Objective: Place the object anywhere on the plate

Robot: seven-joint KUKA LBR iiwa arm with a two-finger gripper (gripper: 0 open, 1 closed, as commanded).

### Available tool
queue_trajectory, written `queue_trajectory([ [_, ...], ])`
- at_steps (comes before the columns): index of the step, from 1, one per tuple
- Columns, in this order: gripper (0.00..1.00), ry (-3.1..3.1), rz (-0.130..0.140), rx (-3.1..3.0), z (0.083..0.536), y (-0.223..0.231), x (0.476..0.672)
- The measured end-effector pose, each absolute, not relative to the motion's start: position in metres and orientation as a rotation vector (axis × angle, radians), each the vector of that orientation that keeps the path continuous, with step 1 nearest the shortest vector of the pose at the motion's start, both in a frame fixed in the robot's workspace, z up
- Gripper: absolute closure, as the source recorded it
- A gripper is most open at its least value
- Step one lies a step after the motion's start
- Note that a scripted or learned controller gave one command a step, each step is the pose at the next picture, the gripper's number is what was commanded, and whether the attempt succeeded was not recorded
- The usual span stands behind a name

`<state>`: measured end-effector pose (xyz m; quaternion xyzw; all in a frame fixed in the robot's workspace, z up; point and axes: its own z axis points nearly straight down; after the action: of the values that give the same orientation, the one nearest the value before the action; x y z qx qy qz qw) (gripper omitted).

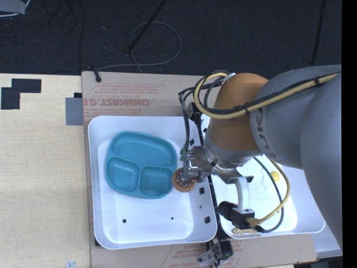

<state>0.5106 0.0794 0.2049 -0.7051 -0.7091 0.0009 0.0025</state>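
Okay, blue plate [140,164] sits in my left bin [100,216]. Brown round object [183,181] touches its right edge, under the claw [188,169]. I can't tell the claw's state. Risk: object lands on the bin floor, not the plate.

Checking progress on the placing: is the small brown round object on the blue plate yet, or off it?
Off it. The small brown round object sits just past the right rim of the blue three-compartment plate, under the gripper.
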Motion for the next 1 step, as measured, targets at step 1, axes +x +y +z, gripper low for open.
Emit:
queue_trajectory([
  [1, 1.0, -2.224, 0.002, -2.214, 0.2235, 0.1227, 0.5134],
])
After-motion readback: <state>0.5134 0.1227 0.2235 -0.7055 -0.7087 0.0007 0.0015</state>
